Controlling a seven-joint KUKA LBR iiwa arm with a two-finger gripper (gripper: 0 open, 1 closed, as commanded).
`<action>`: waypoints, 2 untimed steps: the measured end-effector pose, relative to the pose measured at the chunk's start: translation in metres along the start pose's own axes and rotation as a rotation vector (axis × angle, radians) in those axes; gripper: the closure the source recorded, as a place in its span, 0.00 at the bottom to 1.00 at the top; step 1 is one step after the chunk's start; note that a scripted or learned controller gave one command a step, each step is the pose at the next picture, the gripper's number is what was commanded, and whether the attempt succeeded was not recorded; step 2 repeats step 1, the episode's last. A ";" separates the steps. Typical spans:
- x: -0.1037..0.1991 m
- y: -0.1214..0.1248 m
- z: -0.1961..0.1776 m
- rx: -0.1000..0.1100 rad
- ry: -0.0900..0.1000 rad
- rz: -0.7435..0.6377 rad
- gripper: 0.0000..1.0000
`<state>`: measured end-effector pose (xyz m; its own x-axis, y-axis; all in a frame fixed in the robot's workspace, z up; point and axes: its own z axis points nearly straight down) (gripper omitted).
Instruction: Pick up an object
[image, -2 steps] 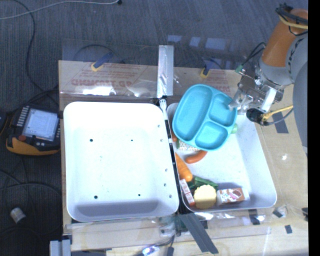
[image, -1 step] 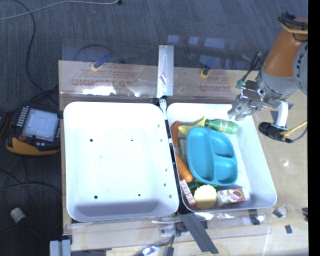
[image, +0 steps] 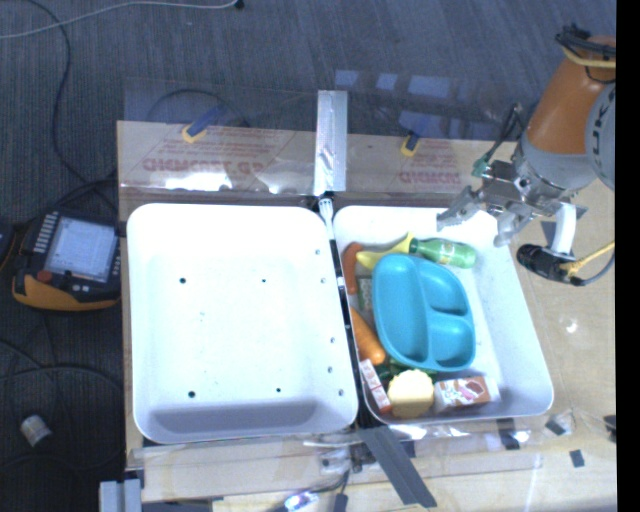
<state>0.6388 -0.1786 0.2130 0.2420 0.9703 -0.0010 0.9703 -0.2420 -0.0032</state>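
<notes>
I'm hovering the pincer, fingers spread wide and empty, over the right bin's far corner; the green bottle is lying just below, so I'm planning a straight descent astride it.

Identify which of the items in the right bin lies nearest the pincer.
The green plastic bottle, lying on its side at the bin's far end, just below the pincer; the blue divided tray and orange carrot sit farther away.

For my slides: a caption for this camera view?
Gripper open above the right bin's far edge, near a green bottle and blue tray.
</notes>
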 end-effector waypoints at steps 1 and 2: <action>0.009 0.029 -0.017 -0.002 0.000 -0.053 0.00; 0.009 0.029 -0.017 -0.002 0.000 -0.053 0.00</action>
